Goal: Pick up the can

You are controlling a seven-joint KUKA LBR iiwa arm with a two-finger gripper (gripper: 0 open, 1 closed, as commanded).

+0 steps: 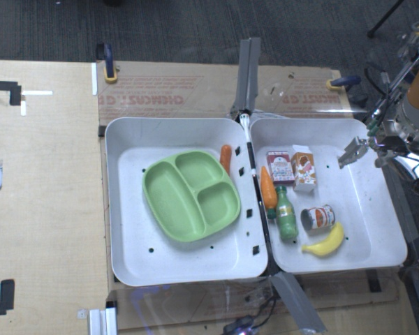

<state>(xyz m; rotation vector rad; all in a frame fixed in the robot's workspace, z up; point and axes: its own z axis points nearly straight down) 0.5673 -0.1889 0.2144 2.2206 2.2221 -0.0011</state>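
Bench: a pale wooden top that spread far out to the camera's left of the gripper; it bore both bins and a sheet of printed cardboard under their far edges.
Left bin: shallow and white; it lay well to the camera's left of the gripper, edge to edge with the other bin.
Right bin: shallow and white; the gripper hung over its far right corner.
Green plate: a three-compartment plate, tilted askew in the left bin; well apart from the gripper.
Arm: grey, reaching in from the camera's right edge; mostly cut off by the frame.
Gripper: it stood above the right bin's far right part, the two fingers spread apart with one tip to either side; nothing sat between them.
Green bottle: it lay nearer the camera and to the left of the gripper, just beside the can.
Banana: yellow; it lay toward the camera from the gripper, just below the can.
Two cartons: small red-and-white boxes side by side; level with the gripper, to its camera-left.
Can: on its side in the right bin, red label, open end facing left; nearer the camera than the gripper and apart from it, between bottle and banana.
Carrots: one orange carrot by the divider in the right bin; another in the left bin.
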